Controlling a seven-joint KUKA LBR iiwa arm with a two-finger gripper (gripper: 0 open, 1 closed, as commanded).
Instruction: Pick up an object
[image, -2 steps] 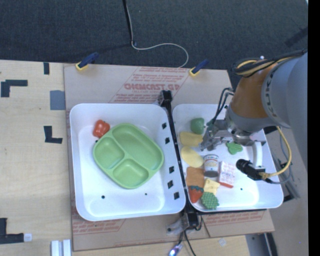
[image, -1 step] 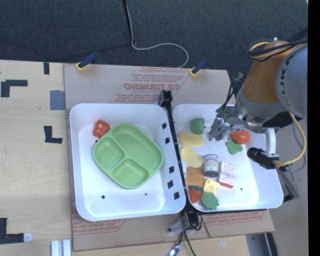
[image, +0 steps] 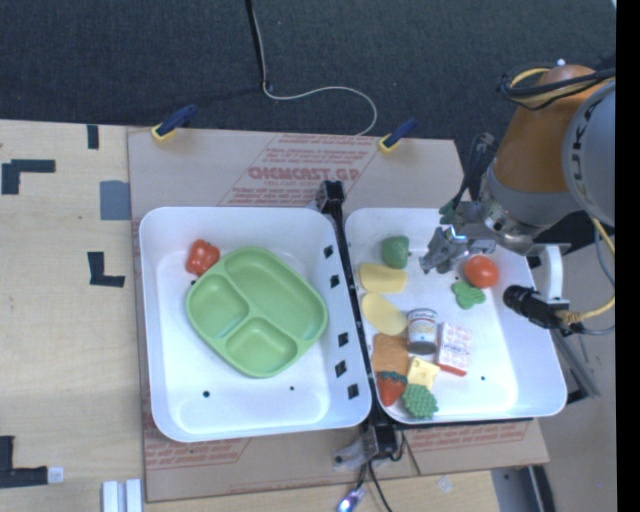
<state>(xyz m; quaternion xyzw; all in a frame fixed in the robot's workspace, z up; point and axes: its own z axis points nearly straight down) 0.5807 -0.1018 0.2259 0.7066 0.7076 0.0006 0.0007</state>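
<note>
Two white bins sit side by side on the table. At the right of the frame, the pincer (image: 443, 252) hangs over the right bin (image: 520, 385); I cannot tell its state. Just right of it lies a red tomato (image: 482, 270). The left bin (image: 170, 400) holds a green tray (image: 256, 310).

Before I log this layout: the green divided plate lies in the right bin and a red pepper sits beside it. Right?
Not quite. The camera view shows the green divided plate in the left bin, not the right one. The red pepper does sit beside it.
</note>
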